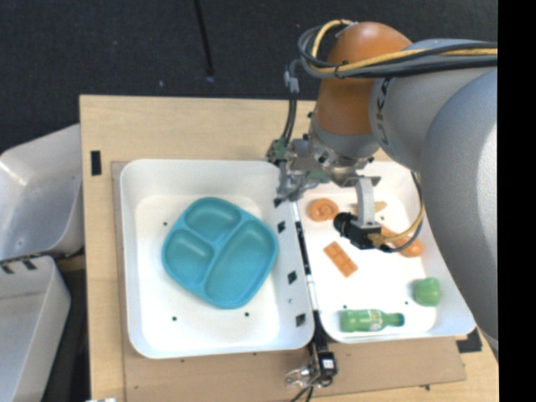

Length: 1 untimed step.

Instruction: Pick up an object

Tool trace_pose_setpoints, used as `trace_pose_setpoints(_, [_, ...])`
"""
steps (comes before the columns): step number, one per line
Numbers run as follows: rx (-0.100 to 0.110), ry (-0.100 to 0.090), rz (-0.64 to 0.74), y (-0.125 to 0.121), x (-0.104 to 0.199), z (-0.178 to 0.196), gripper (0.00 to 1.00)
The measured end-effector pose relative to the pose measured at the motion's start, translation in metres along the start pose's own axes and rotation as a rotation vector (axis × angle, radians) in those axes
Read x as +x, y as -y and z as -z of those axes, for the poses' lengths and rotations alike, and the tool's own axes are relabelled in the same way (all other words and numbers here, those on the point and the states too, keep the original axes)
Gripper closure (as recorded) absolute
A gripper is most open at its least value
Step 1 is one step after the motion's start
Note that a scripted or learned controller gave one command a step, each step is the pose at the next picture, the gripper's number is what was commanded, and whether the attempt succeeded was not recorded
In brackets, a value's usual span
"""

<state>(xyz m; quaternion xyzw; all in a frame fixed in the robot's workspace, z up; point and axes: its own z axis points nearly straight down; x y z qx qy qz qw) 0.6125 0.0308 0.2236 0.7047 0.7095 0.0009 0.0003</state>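
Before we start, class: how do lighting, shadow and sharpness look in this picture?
Camera view: even, soft light; both white bins look bright, nearly washed out; a faint shadow edges the blue plate; the whole image is slightly soft, so the green bottle label is unreadable; the arm looms large and blurry.

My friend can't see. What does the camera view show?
A grey and orange robot arm reaches over the right white bin, which holds a green bottle, a green ball and orange toys. The left bin holds a blue divided plate.
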Motion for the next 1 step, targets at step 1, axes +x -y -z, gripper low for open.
trace_pose_setpoints(1, [-0.001,-0.001,0.000,-0.0218,0.0469,0.0010,1.00])
